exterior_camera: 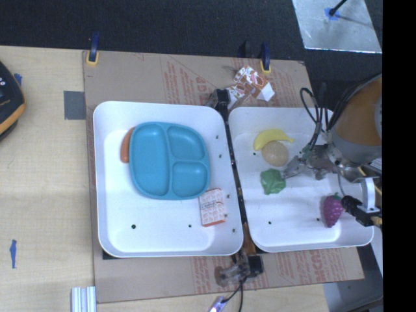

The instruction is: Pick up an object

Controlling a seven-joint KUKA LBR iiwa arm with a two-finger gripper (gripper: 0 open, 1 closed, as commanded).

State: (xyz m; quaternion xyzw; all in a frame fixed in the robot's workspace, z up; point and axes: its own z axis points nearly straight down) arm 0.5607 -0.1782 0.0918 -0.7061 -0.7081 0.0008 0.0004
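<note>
The right bin [305, 239] holds a yellow banana [272, 138] at the back. A beige round object [275, 153] lies just in front of the banana, with a green broccoli-like piece [273, 181] in front of that. A purple bunch of grapes [332, 210] sits near the right front. My gripper [294, 169] reaches in from the right, low over the bin. Its tip is just right of the beige object and the green piece, and nothing shows in its grasp.
In the left bin [110, 233] lies a blue divided plate [169, 160] with an orange item [124, 147] tucked under its left edge. A small printed packet [212, 207] rests near its front right. A crumpled wrapper [250, 83] lies behind the bins. Black cables [315, 112] hang by the arm.
</note>
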